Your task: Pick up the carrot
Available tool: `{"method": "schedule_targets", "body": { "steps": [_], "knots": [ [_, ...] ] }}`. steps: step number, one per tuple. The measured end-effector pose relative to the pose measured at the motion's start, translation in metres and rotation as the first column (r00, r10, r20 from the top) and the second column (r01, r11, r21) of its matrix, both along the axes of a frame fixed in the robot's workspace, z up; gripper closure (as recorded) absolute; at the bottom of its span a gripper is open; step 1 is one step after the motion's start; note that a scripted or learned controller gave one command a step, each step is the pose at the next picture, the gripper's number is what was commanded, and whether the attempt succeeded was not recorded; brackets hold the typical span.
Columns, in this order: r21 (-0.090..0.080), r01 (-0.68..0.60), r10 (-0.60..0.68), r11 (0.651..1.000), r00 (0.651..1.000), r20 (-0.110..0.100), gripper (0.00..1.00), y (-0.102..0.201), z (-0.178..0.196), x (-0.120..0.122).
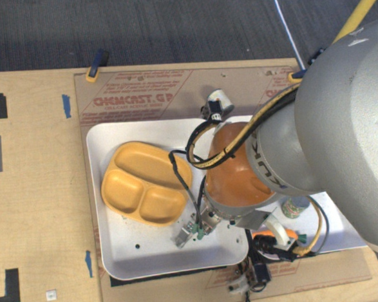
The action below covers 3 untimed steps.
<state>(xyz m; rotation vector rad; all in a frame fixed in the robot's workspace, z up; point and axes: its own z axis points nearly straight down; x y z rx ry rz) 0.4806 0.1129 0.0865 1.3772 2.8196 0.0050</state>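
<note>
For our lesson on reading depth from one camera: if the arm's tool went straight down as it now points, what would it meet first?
Most likely the bare white floor of the left bin, just beside the yellow tray. The tool looks close to it, though depth is uncertain.

Left bin (pixel 112 249): white, smooth, semi-gloss plastic. Divided plate (pixel 143 182) in its upper-left area: yellow plastic, smooth, with a soft sheen. Arm (pixel 341 110): grey painted casing, satin finish; orange band (pixel 235 169) glossy (highlights visible). Cables (pixel 204 143): black rubbery sheathing. Bench (pixel 37 190): matt, light wood-look board. Sheet under the bins (pixel 133 96): matt brown cardboard, printed.
</note>
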Motion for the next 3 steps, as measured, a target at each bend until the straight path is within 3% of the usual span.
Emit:
{"method": "schedule_targets", "body": {
  "steps": [1,2,3],
  "knots": [
    [0.002,0.001,-0.001,1.000,1.000,0.006,1.00,0.000,0.011,0.002],
    [-0.001,0.069,-0.069,0.998,0.998,-0.003,1.00,-0.007,0.055,0.042],
    [-0.001,0.068,-0.068,0.998,0.998,-0.004,0.00,-0.007,0.055,0.042]
  ]
}}
